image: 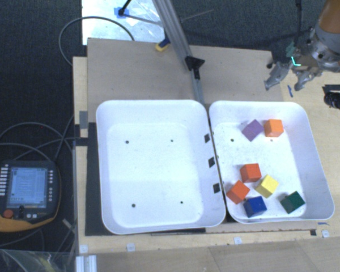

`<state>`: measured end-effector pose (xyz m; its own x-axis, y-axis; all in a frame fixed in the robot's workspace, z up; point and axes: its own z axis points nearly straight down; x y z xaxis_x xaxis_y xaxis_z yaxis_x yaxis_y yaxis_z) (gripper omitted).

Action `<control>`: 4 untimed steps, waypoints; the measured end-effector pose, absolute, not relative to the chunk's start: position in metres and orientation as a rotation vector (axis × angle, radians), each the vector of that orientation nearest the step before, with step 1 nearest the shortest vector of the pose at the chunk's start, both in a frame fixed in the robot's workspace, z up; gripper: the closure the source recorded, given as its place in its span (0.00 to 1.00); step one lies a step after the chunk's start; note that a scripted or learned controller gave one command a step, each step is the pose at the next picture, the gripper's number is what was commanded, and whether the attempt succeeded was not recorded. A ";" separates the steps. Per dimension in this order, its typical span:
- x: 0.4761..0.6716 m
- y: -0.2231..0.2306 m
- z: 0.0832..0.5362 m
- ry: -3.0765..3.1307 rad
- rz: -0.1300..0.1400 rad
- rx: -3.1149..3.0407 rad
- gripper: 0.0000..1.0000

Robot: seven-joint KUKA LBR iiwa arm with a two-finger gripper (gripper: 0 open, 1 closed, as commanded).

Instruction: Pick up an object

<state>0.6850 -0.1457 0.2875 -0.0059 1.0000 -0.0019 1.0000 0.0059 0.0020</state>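
Open, empty jaws of the gripper point(287, 77) hover beyond the right bin point(314, 152), blocks lying below, nearest the orange block point(273, 127).

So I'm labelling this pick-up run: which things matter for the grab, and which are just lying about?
Job:
gripper, open, above the bench
purple block
orange block
red-orange blocks
yellow block
blue block
green block
right bin

Lying about:
left bin
teach pendant
cables
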 end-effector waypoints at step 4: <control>0.673 -0.146 0.128 2.223 0.006 2.212 1.00</control>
